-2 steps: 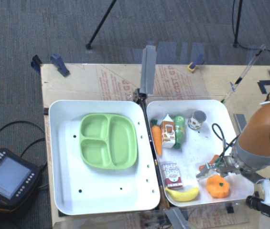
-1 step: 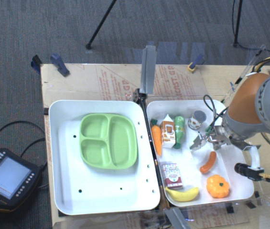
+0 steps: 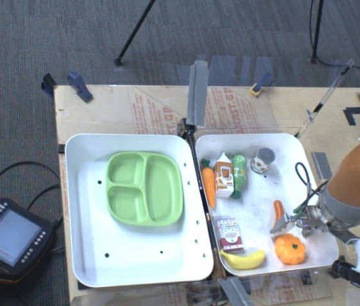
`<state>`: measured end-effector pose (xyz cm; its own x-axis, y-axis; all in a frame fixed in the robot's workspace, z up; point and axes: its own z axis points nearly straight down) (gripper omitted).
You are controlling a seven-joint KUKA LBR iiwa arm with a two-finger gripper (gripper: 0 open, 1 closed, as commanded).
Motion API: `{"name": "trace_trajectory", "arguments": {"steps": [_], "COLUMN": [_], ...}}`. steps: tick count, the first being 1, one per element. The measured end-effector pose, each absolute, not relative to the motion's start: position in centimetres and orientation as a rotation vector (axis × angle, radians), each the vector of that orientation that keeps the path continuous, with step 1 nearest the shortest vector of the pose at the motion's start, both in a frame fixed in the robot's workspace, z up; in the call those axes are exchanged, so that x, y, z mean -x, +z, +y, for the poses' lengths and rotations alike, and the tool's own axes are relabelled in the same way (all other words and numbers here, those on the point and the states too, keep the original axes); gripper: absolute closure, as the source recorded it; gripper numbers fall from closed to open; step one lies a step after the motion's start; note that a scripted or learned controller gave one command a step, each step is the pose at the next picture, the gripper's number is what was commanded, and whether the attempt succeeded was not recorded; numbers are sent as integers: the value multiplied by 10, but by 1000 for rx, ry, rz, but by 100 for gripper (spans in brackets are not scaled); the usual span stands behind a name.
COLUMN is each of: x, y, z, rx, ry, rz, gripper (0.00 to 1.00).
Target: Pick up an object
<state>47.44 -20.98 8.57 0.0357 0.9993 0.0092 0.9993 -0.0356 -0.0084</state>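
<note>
- Orange is what catches the eye first: a small pumpkin (image 3: 290, 248) sits in the near right corner of the right bin (image 3: 294, 146), just on the near side of the gripper (image 3: 292, 222).
- A small red-orange chilli (image 3: 278, 210) lies just to the left of the gripper, its long axis running near to far; its near end looks to be touching or almost touching the fingertips, though I cannot tell which.
- Either one could be the object to pick, and the chilli seems the closer call, since it lies right at the tip while the pumpkin sits a little nearer to me.
- The gripper comes in low from the right over the bin floor; from here I cannot tell whether it is parted or closed, and nothing is plainly between its tips.
- Further left in the same bin, a banana (image 3: 243, 259) lies along the near wall, with a small red box (image 3: 229, 233) just beyond it.
- Along the left wall lies a carrot (image 3: 209, 187), long axis near to far, beside a carton (image 3: 224, 177) and a green packet (image 3: 238, 174).
- A small grey can (image 3: 263, 160) stands towards the far side, and a black loop of cord (image 3: 303, 173) lies near the right wall.
- The left bin (image 3: 87, 247) holds one thing, a green divided plate (image 3: 145, 189), well apart from the arm.
</note>
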Motion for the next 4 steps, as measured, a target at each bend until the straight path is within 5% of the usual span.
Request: {"name": "trace_trajectory", "arguments": {"steps": [1, 2, 3, 4], "x": [-574, -506, -505, -543], "y": [105, 86, 95, 234], "z": [-182, -212, -213, -211], "rx": [2028, 1994, 1998, 2171], "ry": [1, 0, 0, 1], "rz": [-2396, -2418, -2411, -2270], "gripper": [0, 0, 100, 100]}}
